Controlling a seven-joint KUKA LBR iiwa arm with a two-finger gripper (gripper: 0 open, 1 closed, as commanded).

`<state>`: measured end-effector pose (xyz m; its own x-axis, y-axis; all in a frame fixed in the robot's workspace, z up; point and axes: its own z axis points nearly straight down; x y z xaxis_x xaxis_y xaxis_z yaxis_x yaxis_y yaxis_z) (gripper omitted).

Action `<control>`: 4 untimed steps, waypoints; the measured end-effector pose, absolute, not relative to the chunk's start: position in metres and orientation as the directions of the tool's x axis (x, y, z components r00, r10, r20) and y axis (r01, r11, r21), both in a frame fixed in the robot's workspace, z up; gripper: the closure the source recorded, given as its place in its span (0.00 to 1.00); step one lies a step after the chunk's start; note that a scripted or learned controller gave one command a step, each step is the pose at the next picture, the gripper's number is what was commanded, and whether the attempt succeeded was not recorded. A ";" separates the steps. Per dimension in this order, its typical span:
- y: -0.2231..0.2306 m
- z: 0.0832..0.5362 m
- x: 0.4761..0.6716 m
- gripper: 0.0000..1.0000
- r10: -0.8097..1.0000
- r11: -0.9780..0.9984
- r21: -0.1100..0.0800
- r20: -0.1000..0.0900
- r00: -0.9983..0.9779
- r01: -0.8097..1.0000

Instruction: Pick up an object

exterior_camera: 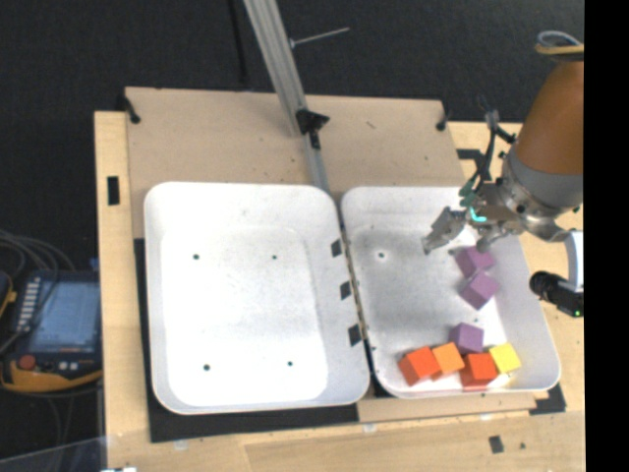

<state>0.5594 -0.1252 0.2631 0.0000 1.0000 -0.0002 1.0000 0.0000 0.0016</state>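
Note:
The right bin (pixel 393 214) holds several small blocks along its right side and front edge. Two purple blocks (pixel 475 260) (pixel 481 289) lie close together at the right. A third purple block (pixel 470 336) sits nearer the front. Along the front edge are three orange blocks (pixel 421 365) (pixel 449 358) (pixel 481 368) and a yellow block (pixel 505 358). My gripper (pixel 463 234) hangs over the back right of this bin, just above and behind the uppermost purple block. It is open, its fingers (pixel 438 233) spread, with nothing between them.
The left bin (pixel 167 214) sits beside the right one, joined to it by dark clips (pixel 346 288). A slanted metal pole (pixel 285 67) rises behind the bins. A grey pendant with a screen (pixel 59 323) lies off the bench at the left.

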 end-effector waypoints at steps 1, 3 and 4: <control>-0.132 0.201 0.559 0.00 1.000 -0.002 -0.005 -0.001 0.002 1.000; -0.141 0.097 0.561 0.00 1.000 -0.003 0.003 -0.003 0.003 1.000; -0.142 0.110 0.562 1.00 1.000 -0.011 0.008 -0.002 0.011 1.000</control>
